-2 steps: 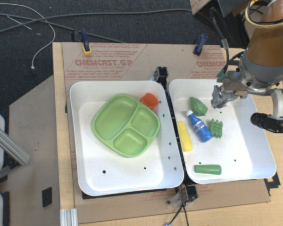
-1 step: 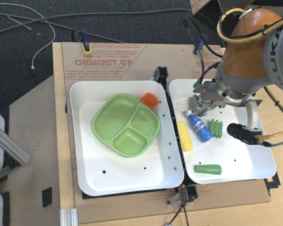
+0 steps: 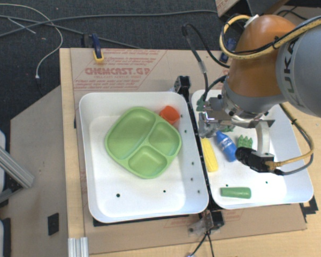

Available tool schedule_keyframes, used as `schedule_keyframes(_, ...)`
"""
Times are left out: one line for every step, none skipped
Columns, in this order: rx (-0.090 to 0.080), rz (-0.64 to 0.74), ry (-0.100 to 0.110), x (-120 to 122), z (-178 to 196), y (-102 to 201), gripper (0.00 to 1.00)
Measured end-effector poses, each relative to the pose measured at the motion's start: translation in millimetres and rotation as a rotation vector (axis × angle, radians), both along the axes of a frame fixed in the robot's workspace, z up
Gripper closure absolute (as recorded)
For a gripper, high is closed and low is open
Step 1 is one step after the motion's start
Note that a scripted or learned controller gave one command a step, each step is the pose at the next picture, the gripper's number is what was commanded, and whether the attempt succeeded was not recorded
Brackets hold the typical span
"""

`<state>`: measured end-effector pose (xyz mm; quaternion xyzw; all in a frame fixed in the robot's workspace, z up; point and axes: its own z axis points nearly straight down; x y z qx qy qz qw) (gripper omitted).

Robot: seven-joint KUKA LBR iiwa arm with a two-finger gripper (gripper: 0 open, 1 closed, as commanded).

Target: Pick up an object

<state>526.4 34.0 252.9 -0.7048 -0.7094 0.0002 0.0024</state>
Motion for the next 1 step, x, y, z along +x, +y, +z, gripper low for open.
schedule_keyframes(0.0, 0.0, 0.002, -15.0, -24.7, 54.7, 1.0)
